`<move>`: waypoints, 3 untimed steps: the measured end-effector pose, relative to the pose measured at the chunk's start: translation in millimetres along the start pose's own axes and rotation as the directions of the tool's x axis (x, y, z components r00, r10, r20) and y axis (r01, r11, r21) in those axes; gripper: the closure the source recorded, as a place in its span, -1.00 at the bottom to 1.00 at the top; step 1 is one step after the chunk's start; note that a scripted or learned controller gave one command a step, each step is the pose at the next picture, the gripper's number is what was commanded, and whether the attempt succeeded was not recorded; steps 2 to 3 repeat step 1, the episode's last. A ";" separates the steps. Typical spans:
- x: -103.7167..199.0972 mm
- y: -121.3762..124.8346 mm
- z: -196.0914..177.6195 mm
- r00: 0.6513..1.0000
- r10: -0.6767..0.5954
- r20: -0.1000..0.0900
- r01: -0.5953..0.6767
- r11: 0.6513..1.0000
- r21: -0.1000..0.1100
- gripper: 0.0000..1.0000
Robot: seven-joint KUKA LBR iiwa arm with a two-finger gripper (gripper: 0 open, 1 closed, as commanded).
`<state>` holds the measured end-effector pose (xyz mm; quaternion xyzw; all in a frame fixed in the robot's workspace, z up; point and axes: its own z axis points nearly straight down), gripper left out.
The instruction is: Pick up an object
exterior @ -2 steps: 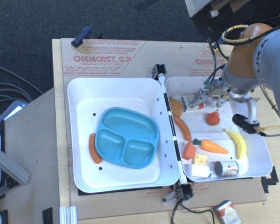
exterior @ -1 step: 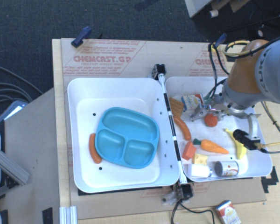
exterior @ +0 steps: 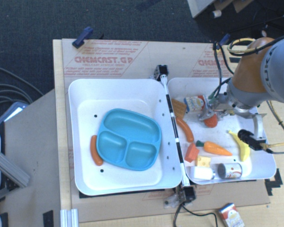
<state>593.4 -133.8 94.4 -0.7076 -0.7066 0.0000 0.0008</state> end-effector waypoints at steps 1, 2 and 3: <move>66.7 -36.4 -100.1 1.000 -0.002 0.000 0.002 1.000 -0.001 1.00; 66.7 -36.4 -100.1 1.000 -0.002 0.000 0.002 1.000 -0.001 1.00; 66.7 -36.4 -100.1 1.000 -0.002 0.000 0.002 1.000 -0.001 1.00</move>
